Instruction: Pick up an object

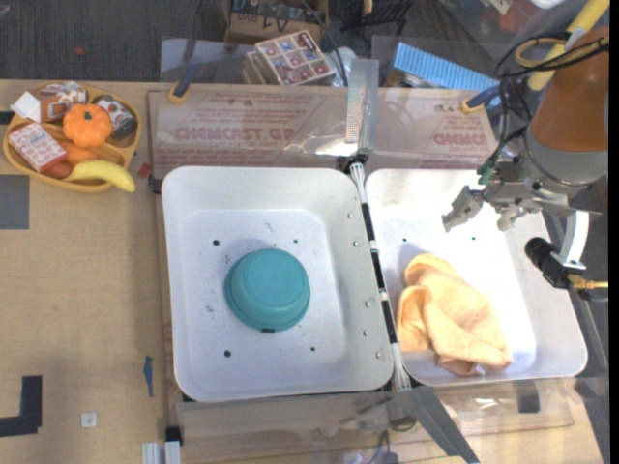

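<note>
The arm's end effector (486,210), fingers spread wide and holding nothing, hangs at right above the crumpled, soft orange cloth (452,313) (light, floppy; pinch a raised fold).

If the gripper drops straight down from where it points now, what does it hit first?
Probably bare bin floor. The gripper hangs open over the right bin's far part, and the orange cloth lies nearer the camera. Depth is hard to judge from this slant.
</note>
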Available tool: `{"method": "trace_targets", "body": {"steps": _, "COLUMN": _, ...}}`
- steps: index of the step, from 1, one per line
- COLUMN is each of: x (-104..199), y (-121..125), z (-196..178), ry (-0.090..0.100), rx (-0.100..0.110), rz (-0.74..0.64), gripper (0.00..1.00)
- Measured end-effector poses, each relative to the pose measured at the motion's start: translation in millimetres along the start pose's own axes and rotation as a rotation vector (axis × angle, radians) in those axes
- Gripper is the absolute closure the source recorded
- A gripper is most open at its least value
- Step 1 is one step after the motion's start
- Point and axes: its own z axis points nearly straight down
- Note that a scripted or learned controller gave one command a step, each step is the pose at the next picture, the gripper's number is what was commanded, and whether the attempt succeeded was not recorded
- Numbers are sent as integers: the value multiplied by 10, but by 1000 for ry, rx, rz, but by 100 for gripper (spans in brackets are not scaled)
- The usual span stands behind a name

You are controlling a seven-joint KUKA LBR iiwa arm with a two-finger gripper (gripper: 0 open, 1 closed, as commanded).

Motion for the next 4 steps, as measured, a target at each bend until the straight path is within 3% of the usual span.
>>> {"method": "trace_targets", "body": {"steps": 1, "x": 22, "y": -541, "z": 1171, "ry": -1, "rx": -3, "rz": 62, "gripper": 0}}
{"method": "trace_targets", "body": {"steps": 2, "x": -826, "y": -882, "z": 1203, "ry": -1, "rx": -15, "rz": 12, "gripper": 0}}
{"method": "trace_targets", "body": {"steps": 3, "x": -846, "y": -887, "z": 1124, "ry": -3, "rx": -14, "rz": 17, "gripper": 100}}
{"method": "trace_targets", "body": {"steps": 4, "x": -842, "y": -887, "z": 1124, "ry": -2, "rx": -14, "rz": 17, "gripper": 0}}
